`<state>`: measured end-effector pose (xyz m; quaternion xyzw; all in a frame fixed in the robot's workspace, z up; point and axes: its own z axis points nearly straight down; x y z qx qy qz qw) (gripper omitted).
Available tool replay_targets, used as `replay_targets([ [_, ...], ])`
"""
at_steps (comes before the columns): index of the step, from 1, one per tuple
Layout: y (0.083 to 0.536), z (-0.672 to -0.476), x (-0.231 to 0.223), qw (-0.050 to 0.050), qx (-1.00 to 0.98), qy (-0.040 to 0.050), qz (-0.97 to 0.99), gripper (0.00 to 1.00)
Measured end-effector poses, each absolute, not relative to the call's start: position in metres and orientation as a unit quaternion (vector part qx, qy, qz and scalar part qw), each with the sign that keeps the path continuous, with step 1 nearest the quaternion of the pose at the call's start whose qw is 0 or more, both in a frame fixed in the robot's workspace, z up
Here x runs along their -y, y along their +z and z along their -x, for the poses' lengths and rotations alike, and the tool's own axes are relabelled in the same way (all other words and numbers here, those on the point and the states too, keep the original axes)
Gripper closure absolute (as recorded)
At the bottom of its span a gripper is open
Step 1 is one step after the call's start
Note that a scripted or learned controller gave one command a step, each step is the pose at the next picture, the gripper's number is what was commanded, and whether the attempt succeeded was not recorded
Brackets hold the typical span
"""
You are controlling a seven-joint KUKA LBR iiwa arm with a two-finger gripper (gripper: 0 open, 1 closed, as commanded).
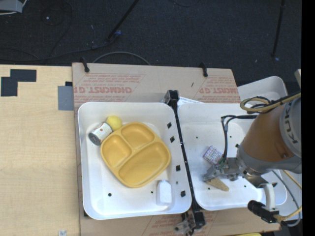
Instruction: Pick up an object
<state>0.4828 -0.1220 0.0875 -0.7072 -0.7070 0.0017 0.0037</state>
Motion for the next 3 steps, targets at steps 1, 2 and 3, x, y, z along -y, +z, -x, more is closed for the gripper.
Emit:
replay_targets([
  [1, 0.1, -0.483, 0.123, 0.003, 0.705, 0.0015, 0.709, 1.0],
  [2, 0.142, -0.481, 0.126, 0.0, 0.706, 0.0, 0.708, 1.0],
  [3, 0.203, -0.483, 0.132, -0.001, 0.707, -0.0005, 0.707, 1.0],
])
